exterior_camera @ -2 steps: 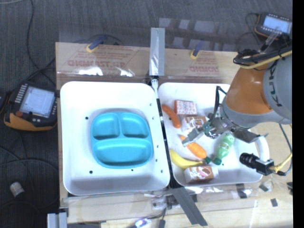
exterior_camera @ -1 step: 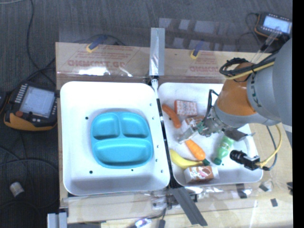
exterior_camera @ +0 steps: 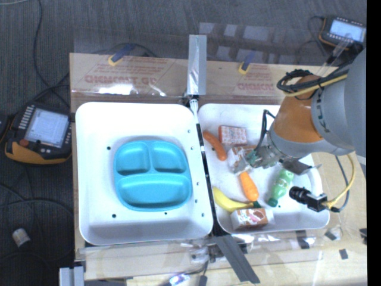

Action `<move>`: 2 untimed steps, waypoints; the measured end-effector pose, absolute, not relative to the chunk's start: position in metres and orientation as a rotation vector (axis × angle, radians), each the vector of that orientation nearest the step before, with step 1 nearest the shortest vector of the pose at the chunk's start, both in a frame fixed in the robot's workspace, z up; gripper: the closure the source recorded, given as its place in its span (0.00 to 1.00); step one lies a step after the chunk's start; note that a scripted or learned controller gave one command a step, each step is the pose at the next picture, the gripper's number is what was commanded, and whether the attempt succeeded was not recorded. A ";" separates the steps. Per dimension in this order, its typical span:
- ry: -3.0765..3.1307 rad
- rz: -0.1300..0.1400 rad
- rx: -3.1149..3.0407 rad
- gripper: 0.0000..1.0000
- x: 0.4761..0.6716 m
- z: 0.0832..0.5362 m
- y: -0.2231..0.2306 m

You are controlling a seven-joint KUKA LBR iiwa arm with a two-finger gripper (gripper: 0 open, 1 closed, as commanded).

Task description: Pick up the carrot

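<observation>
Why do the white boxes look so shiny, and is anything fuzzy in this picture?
In the camera view, light from overhead glares off the left bin and right bin, washing out their walls; the blue tray throws almost no shadow; the gripper looks a bit blurry just above the carrot; the food box labels are too soft to read.

Dark grey carpet [exterior_camera: 119, 11] surrounds the bench, black cables [exterior_camera: 36, 46] trailing across it.

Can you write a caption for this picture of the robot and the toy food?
Robot gripper hovers by two carrots in the right bin.
</observation>
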State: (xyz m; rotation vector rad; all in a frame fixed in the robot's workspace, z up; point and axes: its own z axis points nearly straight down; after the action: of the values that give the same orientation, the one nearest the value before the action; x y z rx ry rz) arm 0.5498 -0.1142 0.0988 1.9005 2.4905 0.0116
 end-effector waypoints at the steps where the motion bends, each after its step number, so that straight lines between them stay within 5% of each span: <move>1: 2.479 -0.006 1.928 1.00 0.549 0.249 -0.105; 2: 2.478 -0.007 1.929 0.00 0.549 0.250 -0.106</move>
State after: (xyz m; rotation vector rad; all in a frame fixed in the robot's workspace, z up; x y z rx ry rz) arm 0.5489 -0.1056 0.2495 1.9286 2.4783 -0.0067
